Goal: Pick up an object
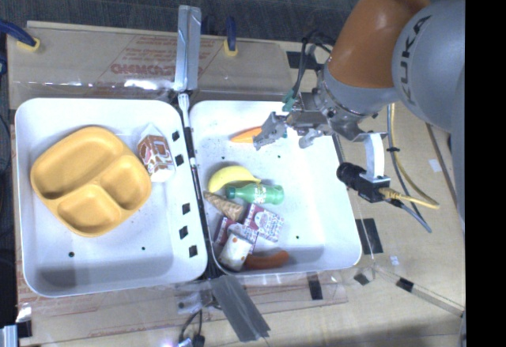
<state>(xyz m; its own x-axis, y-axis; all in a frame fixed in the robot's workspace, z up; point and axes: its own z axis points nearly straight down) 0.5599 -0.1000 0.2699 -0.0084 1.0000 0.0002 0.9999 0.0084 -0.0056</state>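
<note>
**Claw spread above the right bin's far end, nothing in it**

Much of the right bin (336,203) was hard to read. The arm's orange band (371,33) and grey wrist covered its far right corner. The orange carrot-like piece (245,133) near the far edge was cut off at its right end by the claw. In the near left corner the things lay heaped: a reddish sausage-shaped item (267,260) was half buried under a small carton (262,224) and a white cup-like container (235,249), and the brown cone (224,205) was partly tucked under the banana (230,178) and the green bottle (257,194). What the printing on the carton said could not be made out.

Open floor lay along the right bin's right side and its middle, from the far edge down to the near wall. The heap hugged the divider between the bins. In the left bin (32,258) the yellow divided tray (89,179) filled the left-centre, a wrapped brown snack (156,155) sat against the divider side, and the near strip of that bin was free.

The gripper (289,132) hung over the far part of the right bin, its fingers parted and grasping nothing; the left finger sat just beside the carrot-like piece, and contact could not be judged.
</note>
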